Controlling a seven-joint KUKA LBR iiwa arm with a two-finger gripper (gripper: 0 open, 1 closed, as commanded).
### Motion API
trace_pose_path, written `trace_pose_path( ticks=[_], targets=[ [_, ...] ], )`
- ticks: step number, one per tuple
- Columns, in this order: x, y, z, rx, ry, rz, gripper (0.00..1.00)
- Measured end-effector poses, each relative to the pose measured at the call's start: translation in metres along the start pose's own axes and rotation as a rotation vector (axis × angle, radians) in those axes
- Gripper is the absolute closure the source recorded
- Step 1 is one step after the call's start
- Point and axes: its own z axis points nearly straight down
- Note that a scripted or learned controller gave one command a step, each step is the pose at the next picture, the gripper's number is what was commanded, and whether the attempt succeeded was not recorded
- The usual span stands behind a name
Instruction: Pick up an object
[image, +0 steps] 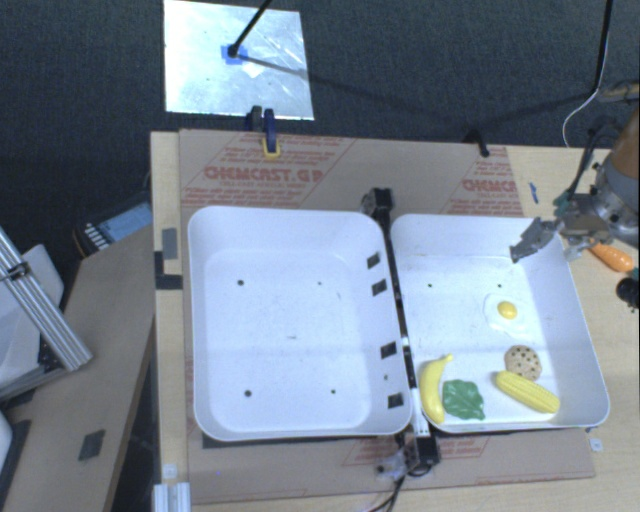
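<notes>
Your candidate objects lie in the right bin (575, 300): fried egg (505, 311), cookie (522, 361), corn cob (527, 392), banana (432, 390) and green leaf (463, 399). They look like light, rigid, smooth plastic toys. Grip the corn cob across its middle; the egg is likely too flat. The pincer (535, 242) hangs above the bin's far right edge, spread wide, holding nothing.

The grey arm (618, 190) enters at the upper right edge of the frame, its hand (540, 237) stretched leftward and slightly downward, nothing visible between the fingers.
</notes>
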Motion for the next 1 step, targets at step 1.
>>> trace_pose_path(
  ticks=[1],
  targets=[
    [0.0875,-0.0044,-0.0828,-0.008,0.001,-0.009,0.0]
  ],
)
